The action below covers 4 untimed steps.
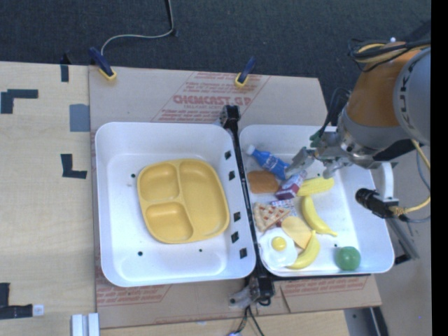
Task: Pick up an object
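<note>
Two bins on worktop; gripper (310,161) hovers over right bin (371,247) beside blue bottle (268,161), presumably lining up a pick, jaws' state unreadable.

Left of centre in my view sits a white bin (112,208) holding a yellow divided plate (183,199). Both bins rest on a cardboard sheet (203,96), pinned along its upper edge by two yellow clamps (103,63). A thin cable (150,35) trails over the dark floor (280,19) above.
</note>
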{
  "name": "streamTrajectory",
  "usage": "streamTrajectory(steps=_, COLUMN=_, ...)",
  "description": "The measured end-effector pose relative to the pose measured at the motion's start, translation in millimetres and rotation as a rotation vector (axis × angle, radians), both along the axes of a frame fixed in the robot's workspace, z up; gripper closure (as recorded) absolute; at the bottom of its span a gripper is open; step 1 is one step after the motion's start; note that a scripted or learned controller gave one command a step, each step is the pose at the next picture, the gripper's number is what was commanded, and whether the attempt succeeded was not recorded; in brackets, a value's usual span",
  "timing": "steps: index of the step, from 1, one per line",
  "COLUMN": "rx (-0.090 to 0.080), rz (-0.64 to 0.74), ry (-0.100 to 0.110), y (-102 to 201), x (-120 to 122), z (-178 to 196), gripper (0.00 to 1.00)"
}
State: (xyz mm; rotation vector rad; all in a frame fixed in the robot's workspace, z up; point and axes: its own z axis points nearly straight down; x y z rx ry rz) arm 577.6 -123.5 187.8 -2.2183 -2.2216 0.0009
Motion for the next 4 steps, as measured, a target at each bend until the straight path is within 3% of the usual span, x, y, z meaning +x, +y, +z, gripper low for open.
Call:
streamTrajectory(steps=1, rx=-0.001, rz=0.0, ry=-0.002, y=19, x=4, z=-92, gripper=0.0)
streamTrajectory(steps=2, rx=0.001, rz=0.0, ry=0.001, y=19, x=3, z=-84, gripper=1.0)
streamTrajectory(steps=3, rx=0.001, rz=0.0, ry=0.001, y=19, x=3, z=-84, gripper=0.0)
streamTrajectory(steps=4, rx=0.0, rz=-0.002, ry=0.003, y=26, x=70, z=-102, gripper=0.0)
